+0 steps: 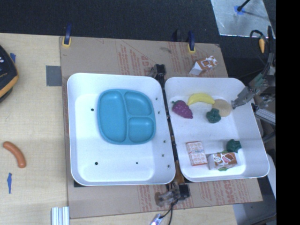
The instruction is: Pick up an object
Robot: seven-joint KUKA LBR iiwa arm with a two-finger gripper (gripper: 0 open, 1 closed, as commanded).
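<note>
The right bin (248, 125) holds purple grapes (182, 109), a yellow banana (200, 99), a dark green broccoli piece (213, 116) and a pale round item (223, 108). Toward its front lie a small red-and-white box (195, 153), a brown-and-white packet (223, 160) and another green piece (233, 146). My gripper (238, 101) reaches in over the bin's right rim, its tip just right of the pale round item. I see nothing held in it.
The left bin (79, 163) carries a blue divided plate (126, 116). Outside the bins, a small carton (204, 65) lies behind the right bin and a sausage (15, 153) rests on the bench at far left.
</note>
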